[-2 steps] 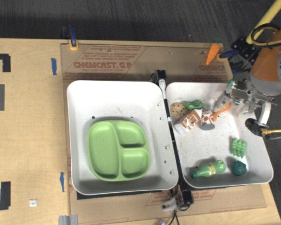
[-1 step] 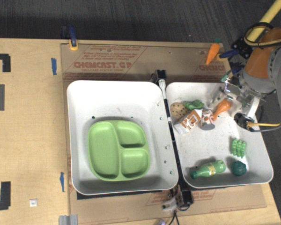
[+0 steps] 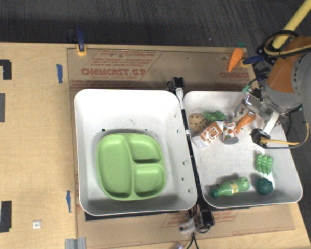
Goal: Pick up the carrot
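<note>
So, quick rundown of the scene, everything placed off the pincer:

pincer: [image 3: 253, 119] sits over the upper right part of the right bin [image 3: 280, 191]; can't tell if it's clenched or released, the wrist hides that.

carrot: [image 3: 244, 120] small orange piece right at the pincer tip, lying slanted on the bin floor; looks like it's touching, but whether it's actually gripped I can't say.

clutter: just left of the pincer are a little white and orange cup [image 3: 229, 132], a white and orange box [image 3: 210, 133], a leafy green thing [image 3: 215, 116] and a brown cookie [image 3: 197, 121], all bunched tight.

open room: below the pincer the white floor is bare until the green bottle [image 3: 230, 187], the dark green ball [image 3: 264, 185] and a light green bumpy piece [image 3: 264, 163] near the lower right rim.

edges: the right bin's top rim runs just above the pincer; the divider between bins is well to its left.

left bin: [image 3: 88, 139] far left of the pincer, holding a green divided plate [image 3: 130, 165].
</note>
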Controlling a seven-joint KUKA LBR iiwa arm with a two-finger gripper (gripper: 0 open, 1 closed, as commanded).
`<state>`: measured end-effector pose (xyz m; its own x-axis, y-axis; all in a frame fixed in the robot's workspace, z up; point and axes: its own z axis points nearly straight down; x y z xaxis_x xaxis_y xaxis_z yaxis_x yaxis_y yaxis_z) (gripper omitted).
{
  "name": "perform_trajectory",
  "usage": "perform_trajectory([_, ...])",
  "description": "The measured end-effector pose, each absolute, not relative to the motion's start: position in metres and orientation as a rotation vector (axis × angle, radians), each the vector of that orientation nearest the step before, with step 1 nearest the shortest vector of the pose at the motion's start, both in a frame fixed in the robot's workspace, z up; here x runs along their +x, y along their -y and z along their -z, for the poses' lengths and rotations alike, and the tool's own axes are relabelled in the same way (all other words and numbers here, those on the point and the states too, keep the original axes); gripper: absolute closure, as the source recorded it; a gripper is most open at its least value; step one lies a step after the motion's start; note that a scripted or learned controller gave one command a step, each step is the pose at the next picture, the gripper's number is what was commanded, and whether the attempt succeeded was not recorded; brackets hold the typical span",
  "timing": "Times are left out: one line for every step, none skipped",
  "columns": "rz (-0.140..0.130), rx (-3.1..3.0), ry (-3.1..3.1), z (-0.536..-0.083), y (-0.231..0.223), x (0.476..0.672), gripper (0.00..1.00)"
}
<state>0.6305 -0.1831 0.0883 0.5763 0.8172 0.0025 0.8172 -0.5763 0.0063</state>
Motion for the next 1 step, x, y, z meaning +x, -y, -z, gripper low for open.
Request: perform_trajectory([-0.016, 2.781, -1.449, -0.1003, 0.1812, 0.6328, 1.0])
